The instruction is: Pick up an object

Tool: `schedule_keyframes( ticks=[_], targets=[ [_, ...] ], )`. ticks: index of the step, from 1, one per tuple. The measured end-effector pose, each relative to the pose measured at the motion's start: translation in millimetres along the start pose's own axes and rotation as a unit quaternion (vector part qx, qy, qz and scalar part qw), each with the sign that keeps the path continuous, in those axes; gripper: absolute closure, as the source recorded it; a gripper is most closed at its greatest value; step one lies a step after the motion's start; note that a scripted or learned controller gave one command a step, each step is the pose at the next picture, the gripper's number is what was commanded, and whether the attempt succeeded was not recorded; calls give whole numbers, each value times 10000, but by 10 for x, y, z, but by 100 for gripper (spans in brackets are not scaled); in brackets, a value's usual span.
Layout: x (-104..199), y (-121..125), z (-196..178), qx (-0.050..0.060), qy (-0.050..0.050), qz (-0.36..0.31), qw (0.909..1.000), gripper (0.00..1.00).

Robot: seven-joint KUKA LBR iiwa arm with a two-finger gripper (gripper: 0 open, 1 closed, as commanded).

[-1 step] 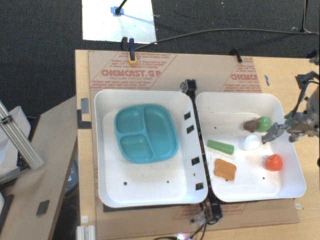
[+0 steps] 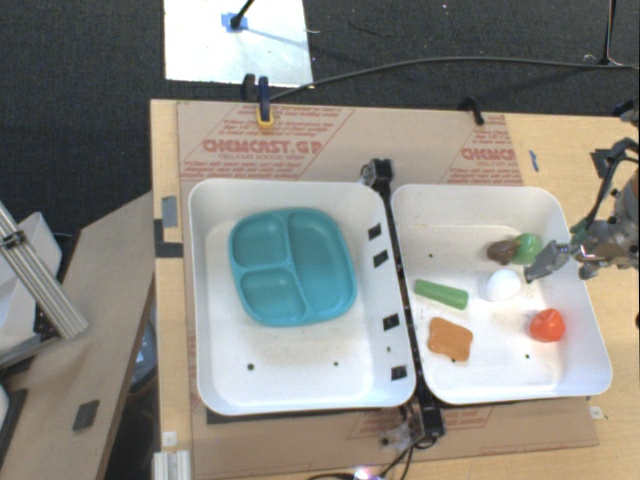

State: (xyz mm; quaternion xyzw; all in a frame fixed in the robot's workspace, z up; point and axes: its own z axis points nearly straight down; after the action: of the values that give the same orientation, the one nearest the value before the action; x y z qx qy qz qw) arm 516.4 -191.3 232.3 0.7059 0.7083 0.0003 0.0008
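Gripper (image 2: 547, 262) at right of frame hangs over the right bin (image 2: 575, 223); I cannot tell its state. Crowding it I see a white ball (image 2: 503, 286), green object (image 2: 527, 245), brown object (image 2: 502, 252); red object (image 2: 547, 325), green cylinder (image 2: 441, 293), orange piece (image 2: 450, 339) lie apart. Left bin (image 2: 215, 268): teal tray (image 2: 292, 266).

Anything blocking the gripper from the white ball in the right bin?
Nothing visible. The gripper sits at the right bin's right side, just right of the white ball, with bare floor between. The green and brown pieces lie just above that path, close enough to be brushed.
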Motion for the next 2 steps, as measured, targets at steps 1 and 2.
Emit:
schedule_keyframes(
  ticks=[1,2],
  targets=[
    [23,-73,595,22,9,10,10000,0],
    [37,-51,1015,13,6,11,10000,0]
  ],
)
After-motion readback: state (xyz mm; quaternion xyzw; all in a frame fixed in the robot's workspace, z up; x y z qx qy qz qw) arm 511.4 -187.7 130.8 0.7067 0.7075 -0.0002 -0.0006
